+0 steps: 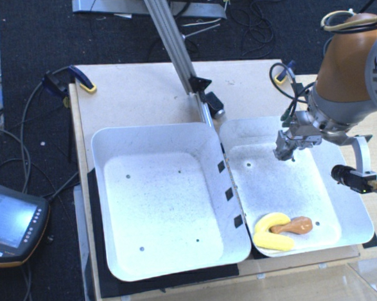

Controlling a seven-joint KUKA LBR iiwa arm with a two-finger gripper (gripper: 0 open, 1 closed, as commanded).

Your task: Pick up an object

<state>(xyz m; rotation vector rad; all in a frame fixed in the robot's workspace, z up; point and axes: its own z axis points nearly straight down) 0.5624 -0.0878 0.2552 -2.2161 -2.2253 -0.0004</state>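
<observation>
Two items, a yellow banana [271, 232] and a brown drumstick-shaped toy [295, 225], await you; the gripper [285, 149] hovers in approach, grip state indiscernible. Next, descend toward them.

White speckled bins [160, 206], yellow banana [270, 232] — orange-brown drumstick [295, 225], tan bench [139, 95]

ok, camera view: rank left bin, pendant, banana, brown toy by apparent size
1. left bin
2. pendant, partly cut off by the frame edge
3. banana
4. brown toy, part of it lies over the banana

Banana and brown toy look close in size; that order is unsure.
</observation>
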